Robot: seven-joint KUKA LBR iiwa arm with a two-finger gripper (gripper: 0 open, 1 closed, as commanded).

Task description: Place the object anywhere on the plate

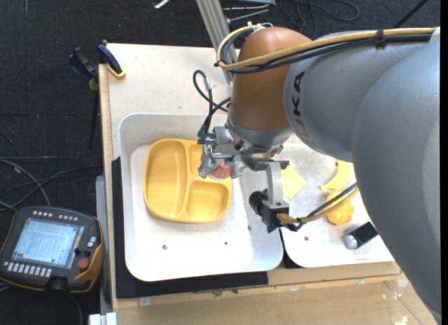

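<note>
Yellow divided plate [183,182] lies in the left bin [140,246] on my worktop; the hand [213,164] hovers at its right rim, its fingers closed around a small reddish object [222,170] just above the plate's edge.

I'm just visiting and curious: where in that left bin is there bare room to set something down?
The left bin has bare floor along its near edge, below the yellow plate, and a strip above the plate. The plate's left compartments are free. It is crowded at the plate's right edge, where the hand hangs.
</note>
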